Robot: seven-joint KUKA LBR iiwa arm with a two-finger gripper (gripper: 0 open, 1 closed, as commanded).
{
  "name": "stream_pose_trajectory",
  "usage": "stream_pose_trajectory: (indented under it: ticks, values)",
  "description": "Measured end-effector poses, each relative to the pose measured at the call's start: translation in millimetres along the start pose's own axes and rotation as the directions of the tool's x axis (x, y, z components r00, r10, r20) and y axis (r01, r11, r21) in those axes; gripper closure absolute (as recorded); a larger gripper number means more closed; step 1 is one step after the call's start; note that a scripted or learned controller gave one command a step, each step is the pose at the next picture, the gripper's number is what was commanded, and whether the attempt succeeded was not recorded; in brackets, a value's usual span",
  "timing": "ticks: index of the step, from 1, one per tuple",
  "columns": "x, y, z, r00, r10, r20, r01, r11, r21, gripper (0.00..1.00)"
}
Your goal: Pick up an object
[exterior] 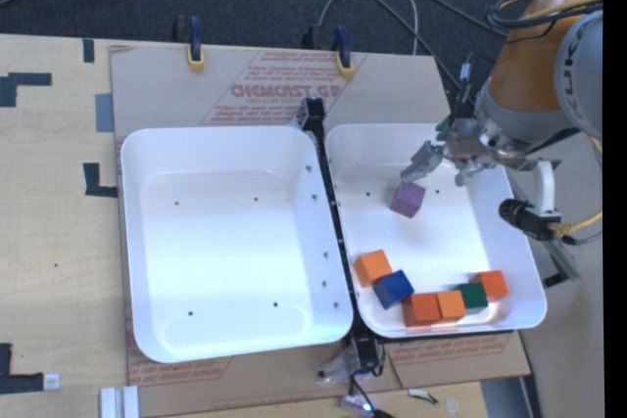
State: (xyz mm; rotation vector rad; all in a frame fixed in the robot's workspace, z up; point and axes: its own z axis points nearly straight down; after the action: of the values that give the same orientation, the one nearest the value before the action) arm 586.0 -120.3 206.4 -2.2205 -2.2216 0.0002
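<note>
— Looking at the right-hand shallow white plastic bin (509, 240), which thing do you take to be the target?

— The small purple cube (408, 200). It sits alone on the bin floor in the far half, nearer the divider edge than the right wall, well apart from the rest.

— And the grey two-finger gripper (438, 160)?

— It hangs over the far right part of the same bin. One finger (421, 163) slants down toward the cube, and its tip ends just beside the cube's upper right corner. The other (468, 171) points off further right. So the jaws stand spread, with nothing between them.

— Which way does the cube lie from the hand, then?

— Toward the near left: down and toward the divider. I judge the cube sits outside the gap, not under it, so the gripper needs a shift that way before it closes. Whether the finger touches the cube I cannot tell.

— A long axis to mind?

— None to speak of; it looks tilted, though.

— The other blocks?

— An orange cube (372, 265), a blue cube (393, 288) and a row of orange and green ones (456, 301) along the near edge, toward the near right corner. Far from the hand.
</note>
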Motion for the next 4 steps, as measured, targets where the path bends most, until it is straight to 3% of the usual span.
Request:
stream_pose_trajectory:
  ticks: [1, 2, 3, 4]
  values:
    - [-29.6, 33.4, 99.5, 1.0, 0.002, 0.0, -0.002, 1.0, 0.008, 0.0]
    - [10.9, 20.0, 117.2, 1.0, -0.001, 0.001, 0.001, 1.0, -0.001, 0.0]
    - [9.7, 20.5, 106.1, 1.0, 0.0, 0.001, 0.0, 1.0, -0.003, 1.0]
    - [80.7, 74.5, 13.2, 1.0, -0.006, -0.001, 0.006, 1.0, -0.009, 1.0]
